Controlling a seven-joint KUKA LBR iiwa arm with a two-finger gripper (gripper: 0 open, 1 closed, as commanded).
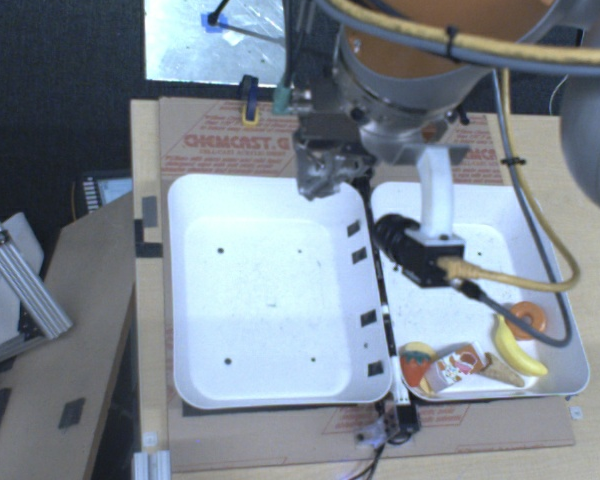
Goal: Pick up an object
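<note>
The arm is cut off by the top edge, and its bulk hides the far rim of the right bin. The gripper appears blurred, so its fingers cannot be resolved. Lettering on the small packet is too small to read.

The desk is a pale wooden surface. A brown cardboard sheet with red print lies flat on it. On the cardboard sit two shallow white bins, touching along their inner edges: the left bin and the right bin. A yellow and blue clamp grips the cardboard's far edge.
</note>
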